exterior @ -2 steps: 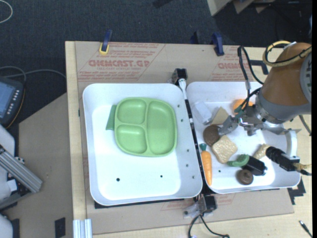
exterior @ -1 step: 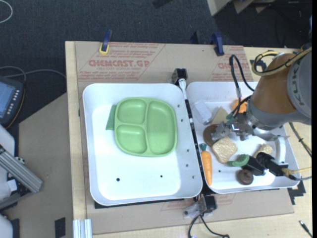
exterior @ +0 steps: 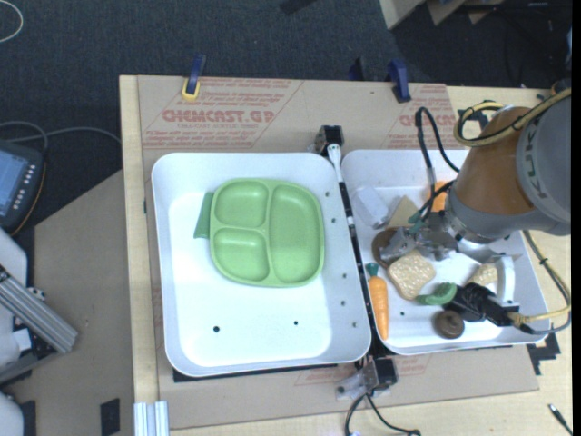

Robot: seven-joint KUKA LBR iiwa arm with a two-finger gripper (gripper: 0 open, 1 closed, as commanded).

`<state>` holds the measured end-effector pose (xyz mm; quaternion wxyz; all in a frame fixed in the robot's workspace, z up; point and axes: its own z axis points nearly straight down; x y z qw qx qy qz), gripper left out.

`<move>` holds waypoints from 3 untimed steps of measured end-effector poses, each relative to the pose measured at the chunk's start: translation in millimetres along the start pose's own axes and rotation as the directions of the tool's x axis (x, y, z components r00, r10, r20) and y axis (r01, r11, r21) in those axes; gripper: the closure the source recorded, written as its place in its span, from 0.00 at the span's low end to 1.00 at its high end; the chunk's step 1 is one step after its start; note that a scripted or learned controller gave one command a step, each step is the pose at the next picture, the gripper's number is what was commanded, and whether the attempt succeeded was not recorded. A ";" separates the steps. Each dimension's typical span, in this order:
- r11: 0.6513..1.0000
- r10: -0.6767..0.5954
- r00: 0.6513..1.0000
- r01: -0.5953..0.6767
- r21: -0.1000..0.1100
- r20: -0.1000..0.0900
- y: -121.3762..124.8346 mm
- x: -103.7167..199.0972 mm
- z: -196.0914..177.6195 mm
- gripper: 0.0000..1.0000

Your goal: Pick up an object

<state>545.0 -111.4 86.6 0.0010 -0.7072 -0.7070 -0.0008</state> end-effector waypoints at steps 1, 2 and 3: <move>1.000 0.000 1.000 0.000 -0.008 0.001 2.2 0.3 -12.9 1.00; 1.000 -0.001 1.000 0.001 -0.006 0.004 5.5 -3.5 -76.1 1.00; 1.000 -0.001 1.000 0.001 -0.006 0.005 13.5 -10.1 -125.0 1.00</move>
